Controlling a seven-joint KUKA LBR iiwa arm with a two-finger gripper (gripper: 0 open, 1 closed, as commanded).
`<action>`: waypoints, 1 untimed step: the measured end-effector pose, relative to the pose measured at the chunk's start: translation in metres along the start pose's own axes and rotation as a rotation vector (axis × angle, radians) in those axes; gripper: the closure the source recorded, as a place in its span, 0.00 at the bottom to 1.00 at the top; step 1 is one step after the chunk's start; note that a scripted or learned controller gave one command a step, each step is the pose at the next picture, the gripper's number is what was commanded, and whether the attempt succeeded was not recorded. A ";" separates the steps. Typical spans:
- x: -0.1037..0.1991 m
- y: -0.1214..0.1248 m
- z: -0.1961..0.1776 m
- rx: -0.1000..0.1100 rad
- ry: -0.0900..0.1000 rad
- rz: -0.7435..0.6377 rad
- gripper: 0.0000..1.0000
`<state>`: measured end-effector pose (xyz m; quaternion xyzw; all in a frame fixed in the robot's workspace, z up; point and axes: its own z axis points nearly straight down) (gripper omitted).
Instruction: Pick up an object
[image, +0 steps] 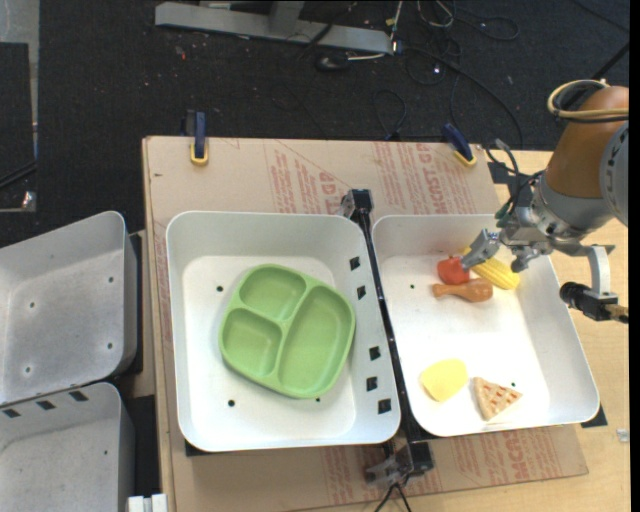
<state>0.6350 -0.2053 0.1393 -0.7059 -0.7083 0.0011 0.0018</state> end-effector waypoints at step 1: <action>0.000 0.002 -0.015 -0.008 -0.003 -0.002 1.00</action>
